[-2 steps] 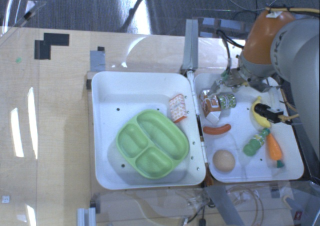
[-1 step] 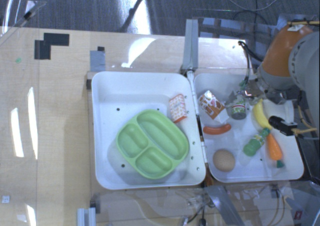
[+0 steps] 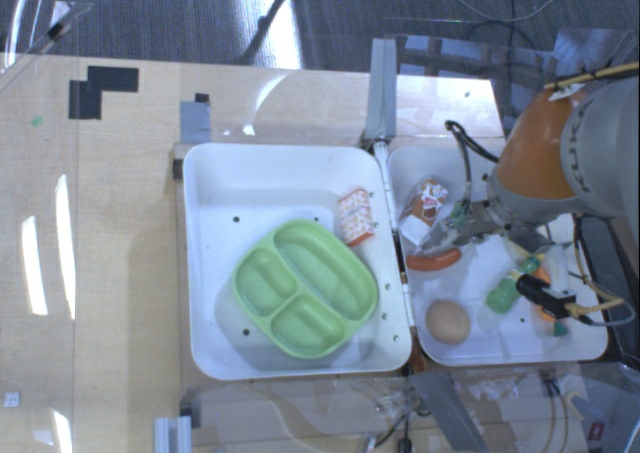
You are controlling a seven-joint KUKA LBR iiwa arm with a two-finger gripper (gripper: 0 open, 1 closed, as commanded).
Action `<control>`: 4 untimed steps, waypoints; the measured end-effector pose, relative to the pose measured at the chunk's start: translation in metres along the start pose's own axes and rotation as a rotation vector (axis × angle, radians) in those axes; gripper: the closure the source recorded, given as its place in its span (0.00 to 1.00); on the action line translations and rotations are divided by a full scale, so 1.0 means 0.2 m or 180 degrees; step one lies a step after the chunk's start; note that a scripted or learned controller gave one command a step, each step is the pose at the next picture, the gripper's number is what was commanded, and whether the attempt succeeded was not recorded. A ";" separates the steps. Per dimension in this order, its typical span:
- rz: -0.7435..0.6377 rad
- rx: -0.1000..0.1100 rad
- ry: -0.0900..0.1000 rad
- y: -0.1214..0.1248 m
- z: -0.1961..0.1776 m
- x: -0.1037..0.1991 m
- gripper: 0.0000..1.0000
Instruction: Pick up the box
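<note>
While the tool point(image 3: 447, 231) hangs among clutter in the right bin point(image 3: 590, 346), grip state unclear, it may snag the sausage point(image 3: 432, 260), not the box point(image 3: 355, 216).

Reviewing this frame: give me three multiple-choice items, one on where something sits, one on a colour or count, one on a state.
1. Where does the small red-and-white box lie?
A. in the left bin, by the dividing wall
B. in the right bin
C. on the bench

2. What colour is the divided plate?
A. blue
B. light green
C. red

3. The plate's three compartments hold:
A. the egg
B. the box
C. nothing

Key: 1 A, the box rests against the left bin's right wall; 2 B, it is pale green; 3 C, the box lies beside it and the brown egg sits in the right bin.
</note>
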State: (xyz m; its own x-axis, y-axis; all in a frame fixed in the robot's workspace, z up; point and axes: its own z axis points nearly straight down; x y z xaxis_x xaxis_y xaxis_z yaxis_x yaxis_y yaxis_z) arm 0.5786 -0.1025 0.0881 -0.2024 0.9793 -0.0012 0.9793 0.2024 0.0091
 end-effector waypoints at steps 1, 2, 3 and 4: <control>0.0337 0.0014 -0.0004 0.31 -0.15 -0.06 0.00; 0.0677 0.0006 -0.0010 0.43 -0.59 -0.24 0.00; 0.1277 -0.0025 -0.0008 0.45 -0.17 -0.04 0.00; 0.0918 -0.0038 -0.0013 0.06 -0.18 -0.15 0.00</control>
State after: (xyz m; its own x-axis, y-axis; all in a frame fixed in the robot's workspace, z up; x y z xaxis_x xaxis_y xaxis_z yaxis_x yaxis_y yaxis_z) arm 0.5968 -0.1287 0.1245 0.0844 0.9964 -0.0009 0.9962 -0.0844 0.0216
